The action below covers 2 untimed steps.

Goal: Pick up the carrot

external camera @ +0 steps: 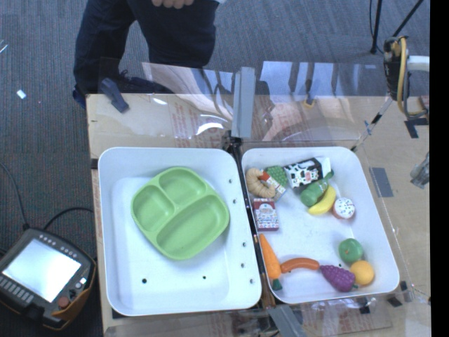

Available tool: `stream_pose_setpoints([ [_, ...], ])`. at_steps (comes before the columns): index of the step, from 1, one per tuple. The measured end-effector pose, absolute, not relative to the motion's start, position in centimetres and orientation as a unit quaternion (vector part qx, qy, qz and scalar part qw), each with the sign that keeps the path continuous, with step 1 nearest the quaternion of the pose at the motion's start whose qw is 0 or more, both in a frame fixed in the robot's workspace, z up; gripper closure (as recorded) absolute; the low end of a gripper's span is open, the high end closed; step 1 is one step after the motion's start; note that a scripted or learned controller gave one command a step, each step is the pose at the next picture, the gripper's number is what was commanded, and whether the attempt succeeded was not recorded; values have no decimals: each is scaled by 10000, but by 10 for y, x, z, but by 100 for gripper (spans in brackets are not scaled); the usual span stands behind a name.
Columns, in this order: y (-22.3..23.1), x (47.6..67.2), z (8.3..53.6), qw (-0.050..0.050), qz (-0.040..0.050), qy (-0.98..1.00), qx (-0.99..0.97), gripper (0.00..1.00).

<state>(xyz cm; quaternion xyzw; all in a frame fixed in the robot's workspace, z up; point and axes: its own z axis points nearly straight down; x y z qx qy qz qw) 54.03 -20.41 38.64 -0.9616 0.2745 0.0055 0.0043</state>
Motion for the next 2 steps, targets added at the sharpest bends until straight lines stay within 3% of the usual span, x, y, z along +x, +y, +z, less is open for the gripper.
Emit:
stream_pose_setpoints([
  [1,-208,511,322,41,26,1286,-9917,100],
  [2,-208,528,469,36,-11,987,-9951,100],
])
